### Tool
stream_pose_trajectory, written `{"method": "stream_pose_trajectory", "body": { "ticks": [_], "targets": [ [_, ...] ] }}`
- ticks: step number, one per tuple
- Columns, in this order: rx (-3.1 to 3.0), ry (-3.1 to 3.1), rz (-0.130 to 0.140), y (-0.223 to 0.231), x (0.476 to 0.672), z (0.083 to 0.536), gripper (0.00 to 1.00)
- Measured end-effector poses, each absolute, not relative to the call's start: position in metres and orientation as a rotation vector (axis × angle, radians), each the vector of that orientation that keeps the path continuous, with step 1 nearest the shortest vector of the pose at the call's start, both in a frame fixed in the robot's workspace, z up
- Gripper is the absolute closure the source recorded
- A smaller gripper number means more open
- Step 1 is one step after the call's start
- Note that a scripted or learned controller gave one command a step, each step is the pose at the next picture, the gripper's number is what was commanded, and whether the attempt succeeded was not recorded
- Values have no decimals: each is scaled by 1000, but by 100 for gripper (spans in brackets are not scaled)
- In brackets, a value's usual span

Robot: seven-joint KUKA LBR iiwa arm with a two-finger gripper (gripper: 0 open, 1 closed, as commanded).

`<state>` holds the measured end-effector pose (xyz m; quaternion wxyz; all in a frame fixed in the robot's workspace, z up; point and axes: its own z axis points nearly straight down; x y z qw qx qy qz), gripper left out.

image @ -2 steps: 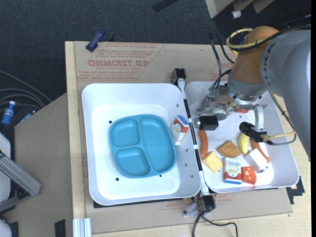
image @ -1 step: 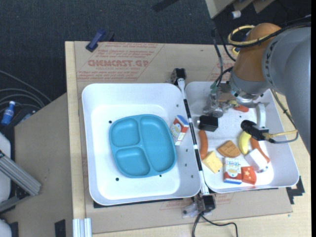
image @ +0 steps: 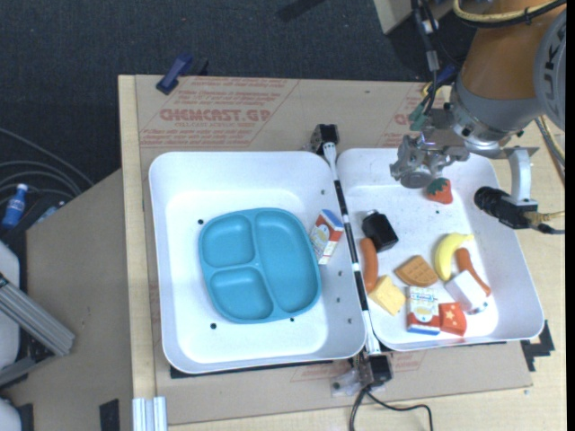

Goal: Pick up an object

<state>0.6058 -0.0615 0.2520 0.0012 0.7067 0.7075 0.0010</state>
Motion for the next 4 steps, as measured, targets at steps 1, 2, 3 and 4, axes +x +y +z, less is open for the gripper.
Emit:
{"method": "stream_pose_trajectory", "body": {
  "ticks": [1,2,3,4],
  "targets": [
    [2219,2222,2,-52,607,262,100],
    [2221,2220,2,-65,603,267,100],
    [2221,2224,0,-46,604,265,100],
    [2221,2220,1,-61,632,260,100]
  ]
}}
